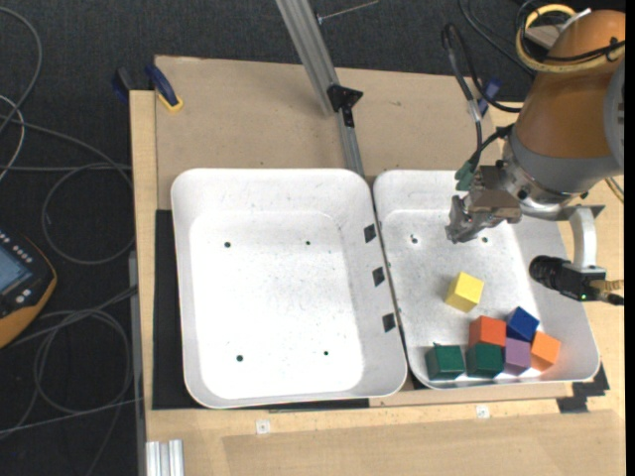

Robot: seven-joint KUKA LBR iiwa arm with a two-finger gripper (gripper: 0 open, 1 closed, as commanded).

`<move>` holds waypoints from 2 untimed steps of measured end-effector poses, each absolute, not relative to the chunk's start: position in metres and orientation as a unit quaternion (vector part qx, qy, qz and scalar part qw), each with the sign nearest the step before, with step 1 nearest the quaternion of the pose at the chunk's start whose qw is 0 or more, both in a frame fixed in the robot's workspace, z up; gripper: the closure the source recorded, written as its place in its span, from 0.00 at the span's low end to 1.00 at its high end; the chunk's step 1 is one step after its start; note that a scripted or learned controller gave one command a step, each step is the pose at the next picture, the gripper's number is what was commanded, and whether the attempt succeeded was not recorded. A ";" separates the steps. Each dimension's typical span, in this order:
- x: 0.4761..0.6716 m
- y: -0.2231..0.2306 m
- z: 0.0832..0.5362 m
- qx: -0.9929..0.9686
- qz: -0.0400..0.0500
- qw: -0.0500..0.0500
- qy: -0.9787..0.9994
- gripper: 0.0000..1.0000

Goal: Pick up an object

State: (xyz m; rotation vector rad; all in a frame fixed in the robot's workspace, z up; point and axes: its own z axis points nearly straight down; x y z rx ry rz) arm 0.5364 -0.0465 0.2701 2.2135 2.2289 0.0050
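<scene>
Yellow cube point(464, 292) sits alone in the right bin point(417, 266); gripper point(464, 228) hovers above, fingers seemingly empty, opening unclear. Best to descend squarely over it.

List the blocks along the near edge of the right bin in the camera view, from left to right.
Dark green block → second green block → purple block → orange block. The red-orange and blue blocks sit behind these and overlap them, so I leave them out.
</scene>
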 end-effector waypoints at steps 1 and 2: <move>0.549 0.003 0.254 0.705 0.000 -0.001 0.709 1.00; 0.568 0.060 0.259 0.704 0.002 0.000 0.710 1.00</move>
